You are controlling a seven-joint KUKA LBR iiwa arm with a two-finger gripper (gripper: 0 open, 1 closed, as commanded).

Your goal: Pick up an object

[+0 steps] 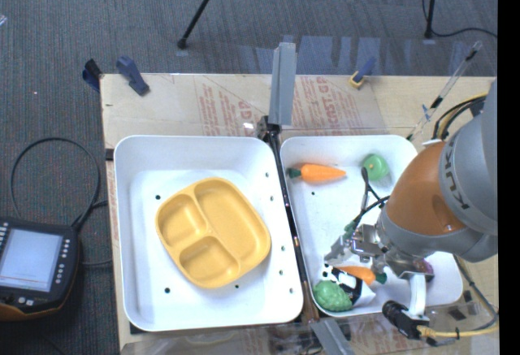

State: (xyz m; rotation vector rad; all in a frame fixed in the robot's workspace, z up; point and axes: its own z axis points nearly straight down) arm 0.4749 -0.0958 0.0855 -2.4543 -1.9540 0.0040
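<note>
Right bin, near corner: the gripper point(355, 264) sits low here, just above an orange piece point(360, 273) and beside a green lump point(330, 295).
Landmark: right bin point(317, 211); all places below are read from it.
Grip: cannot tell whether anything is caught; the wrist and cables cover the working end, and the orange piece may simply lie under it.
Orange piece: small, tapered, carrot-like, lying flat near the bin's near wall; partly hidden by the gripper's metalwork.
Green lump: rounded, knobbly surface, tucked into the bin's near-left corner, touching or nearly touching the wall.
Carrot point(318, 174): a second, larger orange one with a green tip, lying flat near the bin's far-left side, well apart from the gripper.
Green ball point(374, 166): smooth, by the bin's far wall.
Tray point(213, 231): yellow, three compartments, outside the right bin in the neighbouring one.
Risk, crowding: orange piece and green lump lie close together, so a close could nudge one into the other or pinch both.
Risk, wall: a target this near the bin's corner could be pushed against the wall rather than lifted.
Risk, shape: a tapered, smooth body is likely to squirt out if caught off-centre.
</note>
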